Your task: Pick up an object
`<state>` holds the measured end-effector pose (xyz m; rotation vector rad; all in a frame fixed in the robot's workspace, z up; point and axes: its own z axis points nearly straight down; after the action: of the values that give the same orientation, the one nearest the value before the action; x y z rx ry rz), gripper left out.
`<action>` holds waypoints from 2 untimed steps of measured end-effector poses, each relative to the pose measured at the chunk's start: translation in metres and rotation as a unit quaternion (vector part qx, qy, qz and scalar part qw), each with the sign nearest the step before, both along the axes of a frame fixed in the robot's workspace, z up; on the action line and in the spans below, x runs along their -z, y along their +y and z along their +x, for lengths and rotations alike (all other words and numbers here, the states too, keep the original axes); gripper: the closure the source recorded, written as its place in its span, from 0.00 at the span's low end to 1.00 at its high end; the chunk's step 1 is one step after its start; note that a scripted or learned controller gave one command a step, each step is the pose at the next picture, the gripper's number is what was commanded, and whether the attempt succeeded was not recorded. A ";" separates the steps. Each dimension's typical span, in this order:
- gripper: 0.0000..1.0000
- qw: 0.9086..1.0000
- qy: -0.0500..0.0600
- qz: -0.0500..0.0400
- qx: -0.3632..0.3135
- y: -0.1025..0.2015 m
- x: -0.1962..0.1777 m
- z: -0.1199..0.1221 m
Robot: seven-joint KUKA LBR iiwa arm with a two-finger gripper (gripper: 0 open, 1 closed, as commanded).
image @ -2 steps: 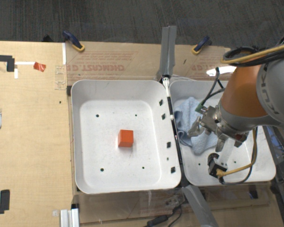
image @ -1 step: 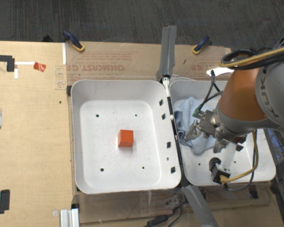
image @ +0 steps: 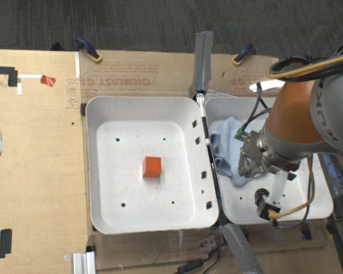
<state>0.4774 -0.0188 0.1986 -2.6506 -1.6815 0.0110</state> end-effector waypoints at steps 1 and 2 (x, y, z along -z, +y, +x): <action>1.00 0.995 -0.001 -0.001 0.099 -0.047 0.009 0.078; 1.00 0.981 -0.001 -0.001 0.192 -0.111 0.063 0.071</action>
<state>0.5481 -0.1294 0.1353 -2.9253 -1.1411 0.0086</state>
